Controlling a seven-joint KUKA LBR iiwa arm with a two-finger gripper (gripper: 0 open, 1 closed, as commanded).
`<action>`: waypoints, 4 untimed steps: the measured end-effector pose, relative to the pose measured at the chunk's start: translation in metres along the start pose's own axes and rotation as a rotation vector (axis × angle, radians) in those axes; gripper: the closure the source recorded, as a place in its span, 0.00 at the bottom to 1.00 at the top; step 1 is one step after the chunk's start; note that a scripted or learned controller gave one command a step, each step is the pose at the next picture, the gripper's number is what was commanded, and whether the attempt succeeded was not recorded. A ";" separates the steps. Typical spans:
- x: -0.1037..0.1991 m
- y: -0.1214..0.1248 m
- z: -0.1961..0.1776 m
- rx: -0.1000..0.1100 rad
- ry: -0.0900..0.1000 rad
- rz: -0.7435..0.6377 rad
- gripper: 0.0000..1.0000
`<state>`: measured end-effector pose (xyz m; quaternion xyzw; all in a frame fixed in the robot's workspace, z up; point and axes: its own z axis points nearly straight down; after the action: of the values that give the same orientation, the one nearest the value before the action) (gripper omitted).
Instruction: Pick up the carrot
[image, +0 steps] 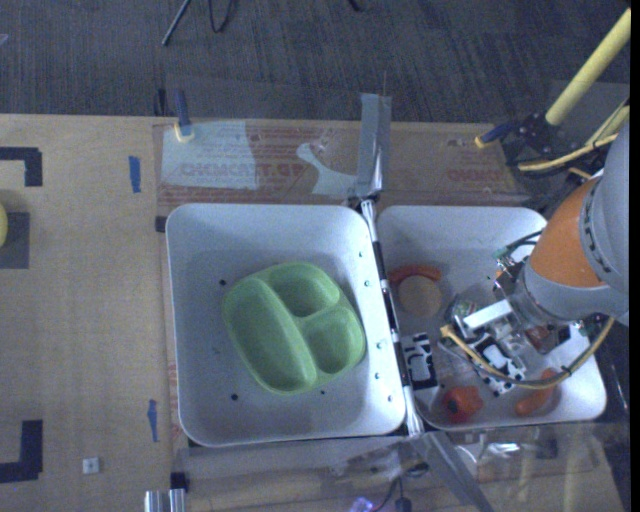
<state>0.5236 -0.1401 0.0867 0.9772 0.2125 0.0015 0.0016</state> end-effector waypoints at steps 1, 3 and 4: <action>0.029 -0.008 -0.109 0.006 -0.004 0.111 1.00; 0.023 0.043 0.002 0.006 -0.003 0.072 0.00; 0.024 0.042 -0.009 0.006 -0.003 0.069 1.00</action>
<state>0.5632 -0.1681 0.0955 0.9839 0.1789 -0.0007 -0.0012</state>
